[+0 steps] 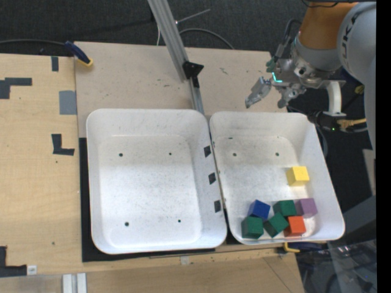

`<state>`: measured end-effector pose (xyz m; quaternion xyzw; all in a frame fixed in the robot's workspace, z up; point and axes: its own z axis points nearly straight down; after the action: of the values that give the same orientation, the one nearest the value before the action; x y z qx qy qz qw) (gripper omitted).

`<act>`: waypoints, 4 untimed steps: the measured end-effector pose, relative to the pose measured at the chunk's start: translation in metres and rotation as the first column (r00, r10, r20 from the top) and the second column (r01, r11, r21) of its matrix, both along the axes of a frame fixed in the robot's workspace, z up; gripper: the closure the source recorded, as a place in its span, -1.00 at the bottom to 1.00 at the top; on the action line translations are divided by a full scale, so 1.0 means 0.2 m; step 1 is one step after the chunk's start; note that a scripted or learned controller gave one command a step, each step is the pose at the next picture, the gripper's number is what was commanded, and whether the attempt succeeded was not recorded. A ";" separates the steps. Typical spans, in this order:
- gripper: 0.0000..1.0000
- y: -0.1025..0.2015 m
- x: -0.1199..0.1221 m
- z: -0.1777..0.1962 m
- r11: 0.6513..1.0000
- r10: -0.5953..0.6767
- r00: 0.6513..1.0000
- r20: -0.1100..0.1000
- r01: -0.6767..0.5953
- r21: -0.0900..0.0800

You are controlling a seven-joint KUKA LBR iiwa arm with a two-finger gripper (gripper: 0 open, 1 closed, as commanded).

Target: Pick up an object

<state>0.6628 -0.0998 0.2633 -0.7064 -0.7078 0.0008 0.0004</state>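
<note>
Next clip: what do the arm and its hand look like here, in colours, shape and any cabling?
The arm is rounded and grey, with an orange band above the wrist. The hand is a small grey metal assembly with a tiny green light. Dark cables run along the wrist.

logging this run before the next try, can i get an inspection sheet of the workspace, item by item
surface: wooden bench bearing two shallow white bins, left bin and right bin, side by side.
job's things: in the right bin, yellow block alone near the right wall; blue block, three green blocks, orange block and purple block clustered at the near edge.
clutter: grey and black tape pieces on the bench at left.
grippers: gripper above the right bin's far edge, open, holding nothing.
cables: dark cable at the far left; thin cable by the metal pole.
surroundings: dark floor beyond the bench.
</note>
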 end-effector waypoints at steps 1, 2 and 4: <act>-1.00 0.06 0.00 -0.27 1.000 0.000 1.000 -0.005 0.000 0.000; -1.00 0.02 0.03 -0.54 1.000 -0.001 1.000 -0.005 0.001 0.000; 1.00 -0.01 0.04 -0.78 1.000 0.001 1.000 0.000 -0.001 0.000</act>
<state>0.6698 -0.1023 0.1079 -0.7061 -0.7081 0.0010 0.0003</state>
